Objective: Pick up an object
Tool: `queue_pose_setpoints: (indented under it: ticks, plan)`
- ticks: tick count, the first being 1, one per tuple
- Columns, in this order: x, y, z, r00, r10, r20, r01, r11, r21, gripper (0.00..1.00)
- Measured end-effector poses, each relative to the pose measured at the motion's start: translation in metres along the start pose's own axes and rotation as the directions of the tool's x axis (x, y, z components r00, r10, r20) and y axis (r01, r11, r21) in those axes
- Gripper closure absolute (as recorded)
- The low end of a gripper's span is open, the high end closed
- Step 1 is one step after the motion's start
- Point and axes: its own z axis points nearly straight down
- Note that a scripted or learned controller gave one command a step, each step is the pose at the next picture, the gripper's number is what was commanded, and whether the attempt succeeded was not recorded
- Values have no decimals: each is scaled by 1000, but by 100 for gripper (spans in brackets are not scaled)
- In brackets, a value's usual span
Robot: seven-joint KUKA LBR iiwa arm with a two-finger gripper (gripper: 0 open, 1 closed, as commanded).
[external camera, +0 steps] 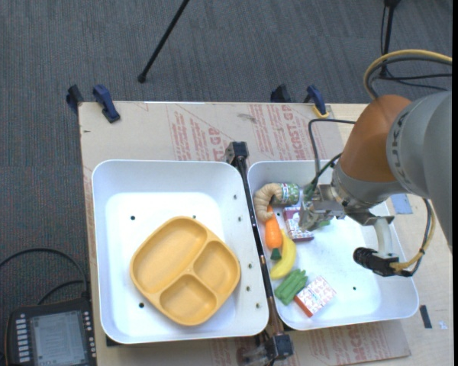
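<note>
Over right bin (397, 296), pincer (311, 218) low above small box (299, 226) beside carrot (272, 235); grip state unreadable. Risk: crowded toys, pincer nudges carrot or banana (284, 259), box slips.

Right bin (406, 300) left side crowded (carrot (272, 235), banana (284, 259), box (314, 296)); bare floor at right.

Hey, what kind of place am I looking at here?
Probably a robotics lab bench: a grey robot arm reaches over two white bins, toy food lies in the right one, and clamps hold the board down.
</note>
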Motion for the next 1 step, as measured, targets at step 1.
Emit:
queue_pose_setpoints:
  ticks: [1]
  plan:
    - [0,0,0,1000,0,0,0,1000,0,0]
